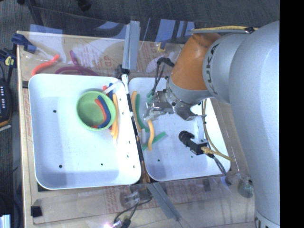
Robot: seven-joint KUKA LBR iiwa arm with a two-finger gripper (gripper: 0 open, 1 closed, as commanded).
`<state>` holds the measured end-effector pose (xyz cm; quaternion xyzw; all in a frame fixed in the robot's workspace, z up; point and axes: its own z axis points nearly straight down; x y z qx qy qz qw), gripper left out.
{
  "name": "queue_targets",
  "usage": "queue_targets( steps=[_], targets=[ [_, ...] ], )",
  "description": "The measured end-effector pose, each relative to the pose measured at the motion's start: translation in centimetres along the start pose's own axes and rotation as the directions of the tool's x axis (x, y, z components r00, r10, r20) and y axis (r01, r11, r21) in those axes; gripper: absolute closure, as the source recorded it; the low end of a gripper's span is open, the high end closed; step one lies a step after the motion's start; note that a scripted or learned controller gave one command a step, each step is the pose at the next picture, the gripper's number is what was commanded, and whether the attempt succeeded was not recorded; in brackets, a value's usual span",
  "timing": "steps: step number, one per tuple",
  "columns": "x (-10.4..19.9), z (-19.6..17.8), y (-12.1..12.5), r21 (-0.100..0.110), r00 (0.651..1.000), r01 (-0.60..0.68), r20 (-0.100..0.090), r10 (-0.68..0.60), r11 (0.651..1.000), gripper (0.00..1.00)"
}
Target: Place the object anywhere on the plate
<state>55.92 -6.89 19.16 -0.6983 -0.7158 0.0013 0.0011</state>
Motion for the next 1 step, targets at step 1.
queue_targets(
  steps=[1],
  targets=[
    [0.00, 0.00, 0.00, 0.000, 1.000, 0.000, 0.000, 0.000, 1.000, 0.00]
  ],
)
